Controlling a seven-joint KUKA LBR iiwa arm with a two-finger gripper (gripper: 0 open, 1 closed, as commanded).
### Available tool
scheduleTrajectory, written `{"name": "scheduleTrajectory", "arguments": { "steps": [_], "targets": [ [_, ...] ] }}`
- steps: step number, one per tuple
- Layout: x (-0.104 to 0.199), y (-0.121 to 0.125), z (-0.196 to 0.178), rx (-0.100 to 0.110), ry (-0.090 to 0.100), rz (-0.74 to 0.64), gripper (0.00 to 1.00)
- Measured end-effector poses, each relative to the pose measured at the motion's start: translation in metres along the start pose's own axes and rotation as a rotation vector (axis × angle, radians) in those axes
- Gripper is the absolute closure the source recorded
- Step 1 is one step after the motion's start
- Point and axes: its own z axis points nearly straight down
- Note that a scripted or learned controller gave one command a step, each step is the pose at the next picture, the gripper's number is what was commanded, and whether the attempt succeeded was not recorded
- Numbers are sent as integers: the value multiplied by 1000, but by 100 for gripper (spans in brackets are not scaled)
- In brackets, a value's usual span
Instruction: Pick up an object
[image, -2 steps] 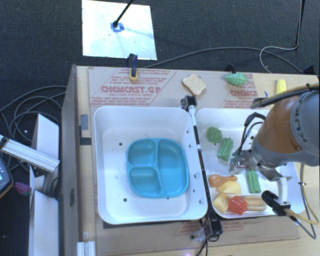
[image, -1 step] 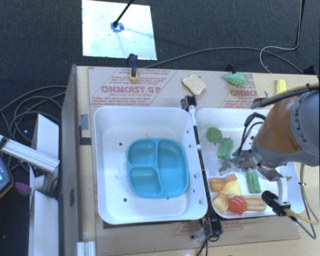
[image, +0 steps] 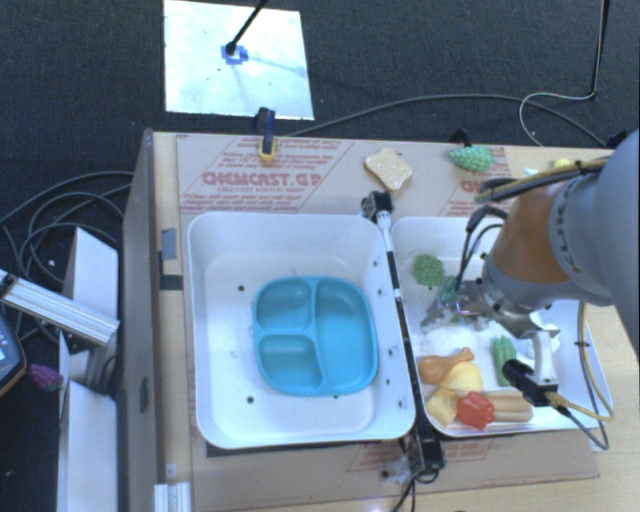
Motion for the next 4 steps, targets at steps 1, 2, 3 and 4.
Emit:
{"name": "scheduleTrajectory", "arguments": {
  "steps": [1, 2, 3, 4],
  "targets": [
    [-11, 71, 0, -1, -1, -1, 0],
    [0, 47, 0, 0, -1, 1, 0],
    [0, 48, -11, -1, -2, -3, 100],
    [78, 37, -101, -2, 1, -2, 100]
  ]
}}
